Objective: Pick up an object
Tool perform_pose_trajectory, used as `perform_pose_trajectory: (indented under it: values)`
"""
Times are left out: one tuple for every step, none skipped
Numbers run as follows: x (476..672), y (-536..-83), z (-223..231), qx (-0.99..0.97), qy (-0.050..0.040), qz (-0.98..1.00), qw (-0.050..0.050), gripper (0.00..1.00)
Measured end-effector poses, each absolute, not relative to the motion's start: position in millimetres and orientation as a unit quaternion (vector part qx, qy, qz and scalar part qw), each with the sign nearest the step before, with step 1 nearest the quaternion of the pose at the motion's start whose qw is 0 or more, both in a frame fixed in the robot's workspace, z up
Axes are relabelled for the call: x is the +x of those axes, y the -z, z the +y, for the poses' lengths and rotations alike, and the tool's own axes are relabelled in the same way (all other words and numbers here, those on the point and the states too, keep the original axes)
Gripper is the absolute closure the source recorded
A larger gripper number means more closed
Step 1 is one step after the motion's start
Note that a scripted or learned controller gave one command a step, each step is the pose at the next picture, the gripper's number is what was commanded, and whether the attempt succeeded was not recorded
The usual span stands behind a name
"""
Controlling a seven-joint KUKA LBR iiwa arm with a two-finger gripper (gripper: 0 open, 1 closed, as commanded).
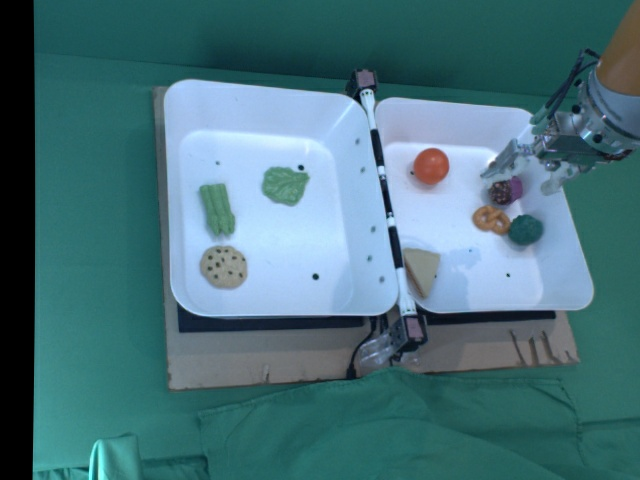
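Note:
My gripper (523, 175) hangs over the right bin (560, 278) near its far right side, open, with its two fingers spread. A small purple piece (507, 190) lies just below and between the fingers, and I cannot tell whether they touch it. Close by lie an orange pretzel (490, 219) and a dark green lump (525, 230). A red-orange tomato (431, 165) sits to the left of the gripper. A beige wedge (421, 270) rests at the bin's near left corner.
The left bin (190, 108) holds a green asparagus bundle (217, 209), a lettuce leaf (285, 185) and a chocolate-chip cookie (223, 266). A black-and-white divider bar (385, 203) runs between the bins. Green cloth surrounds the cardboard base.

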State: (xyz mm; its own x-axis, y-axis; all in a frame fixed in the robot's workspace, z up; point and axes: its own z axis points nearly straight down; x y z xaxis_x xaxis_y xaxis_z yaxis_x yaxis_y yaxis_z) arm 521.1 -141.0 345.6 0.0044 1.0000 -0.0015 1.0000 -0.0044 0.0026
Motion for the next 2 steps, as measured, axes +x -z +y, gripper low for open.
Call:
perform_pose_trajectory:
  values:
    - [521.2,-345.6,-141.0,0.709,-0.0004,0.706,0.001,0.00]
    - [519.7,-284.5,-141.8,0.709,0.0011,0.705,-0.001,0.00]
